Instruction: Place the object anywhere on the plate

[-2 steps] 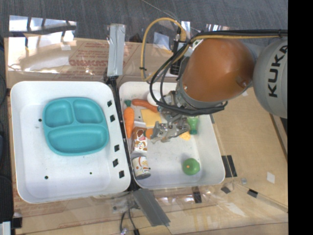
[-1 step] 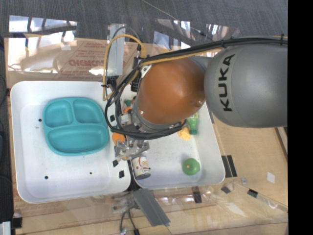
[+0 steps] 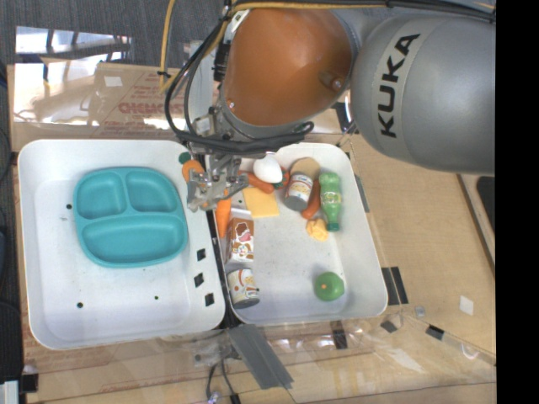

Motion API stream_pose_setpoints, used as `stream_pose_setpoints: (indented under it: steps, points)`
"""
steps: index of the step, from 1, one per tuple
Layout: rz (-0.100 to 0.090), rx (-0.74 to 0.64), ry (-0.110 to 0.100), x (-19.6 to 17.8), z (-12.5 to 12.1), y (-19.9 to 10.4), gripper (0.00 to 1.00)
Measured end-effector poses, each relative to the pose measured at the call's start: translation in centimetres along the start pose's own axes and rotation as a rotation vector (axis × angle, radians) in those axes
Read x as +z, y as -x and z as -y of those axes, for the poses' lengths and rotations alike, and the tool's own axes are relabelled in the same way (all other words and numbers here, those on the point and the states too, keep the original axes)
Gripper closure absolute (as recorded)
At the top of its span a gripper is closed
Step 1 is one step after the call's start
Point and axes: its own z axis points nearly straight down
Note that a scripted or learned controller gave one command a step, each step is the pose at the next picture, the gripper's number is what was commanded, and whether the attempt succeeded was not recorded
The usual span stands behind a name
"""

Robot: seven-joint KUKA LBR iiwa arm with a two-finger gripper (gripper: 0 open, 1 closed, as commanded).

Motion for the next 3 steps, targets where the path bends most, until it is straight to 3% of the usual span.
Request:
stream_pose_setpoints:
  steps: [1, 2, 3]
  points:
    - [0.001, 0.001, 0.003, -0.8, 0.0, -0.1, 1.00]
    - [0.004, 0.092, -0.009, -13.6, -1.4, 7.9, 1.00]
    - [0.001, 0.022, 0.002, -15.7, 1.7, 9.7, 1.00]
